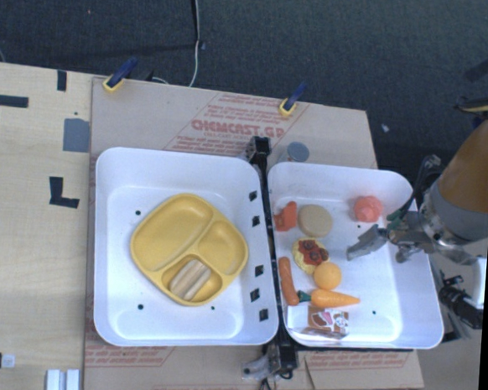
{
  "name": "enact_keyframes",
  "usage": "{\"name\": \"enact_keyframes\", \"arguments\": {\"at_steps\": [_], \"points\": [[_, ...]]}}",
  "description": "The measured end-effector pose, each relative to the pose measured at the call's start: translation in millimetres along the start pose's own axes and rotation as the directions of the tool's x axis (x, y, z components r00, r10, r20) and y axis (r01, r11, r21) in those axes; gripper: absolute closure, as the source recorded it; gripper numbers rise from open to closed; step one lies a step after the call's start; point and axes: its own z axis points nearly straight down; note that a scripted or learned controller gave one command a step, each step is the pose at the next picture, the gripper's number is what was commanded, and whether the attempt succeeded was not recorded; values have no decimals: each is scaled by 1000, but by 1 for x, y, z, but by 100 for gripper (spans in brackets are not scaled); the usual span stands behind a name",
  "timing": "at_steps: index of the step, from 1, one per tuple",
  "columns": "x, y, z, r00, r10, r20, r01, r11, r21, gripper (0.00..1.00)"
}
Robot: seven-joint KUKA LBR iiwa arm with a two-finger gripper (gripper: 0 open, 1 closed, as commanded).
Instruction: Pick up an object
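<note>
Camera view looks down on two white bins: the left bin (107,221) bears a yellow divided plate (169,235) with a bread roll (189,278) in its near compartment. The right bin (415,317) holds toy food (all bunched toward its left half): a pink ball (367,209), a tan disc (315,220), a pizza piece (311,254), an orange (328,276), a carrot (334,299) and a sausage (288,280). The gripper (373,240) hangs over bare floor right of the pizza piece, fingers spread, holding nothing.
</note>
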Motion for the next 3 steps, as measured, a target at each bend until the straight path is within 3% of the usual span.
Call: {"name": "enact_keyframes", "arguments": {"at_steps": [1, 2, 3], "points": [[42, 20, 132, 1000, -3, -4, 3, 1000, 8, 0], [40, 21, 115, 1000, -1, -1, 1, 1000, 2, 100], [132, 51, 26, 1000, -11, -3, 11, 1000, -10, 100]]}}
